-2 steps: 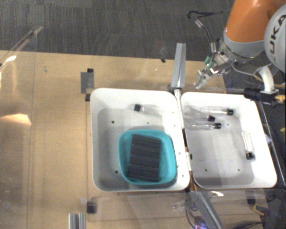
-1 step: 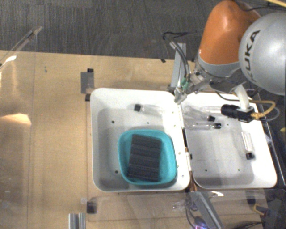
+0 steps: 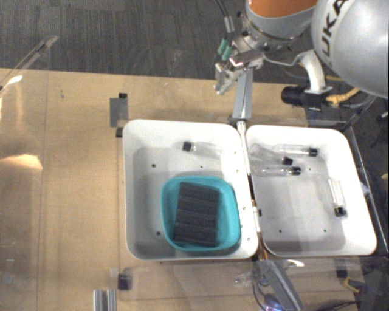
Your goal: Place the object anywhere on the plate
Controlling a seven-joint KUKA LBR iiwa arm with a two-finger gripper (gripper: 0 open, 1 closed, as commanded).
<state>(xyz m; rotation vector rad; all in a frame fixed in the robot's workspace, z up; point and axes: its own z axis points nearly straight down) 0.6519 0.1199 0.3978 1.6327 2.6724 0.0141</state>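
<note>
the grey arm with its orange band reaches in from the right, wrist bent, and the hand points downward.

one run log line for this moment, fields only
end effector: above bins' far edge | square teal plate: left white bin, dark ridged block on it | clear tubes: right white bin

The arm is cut off by the top and right edges. The claw is too small and blurred to judge its state.
</note>
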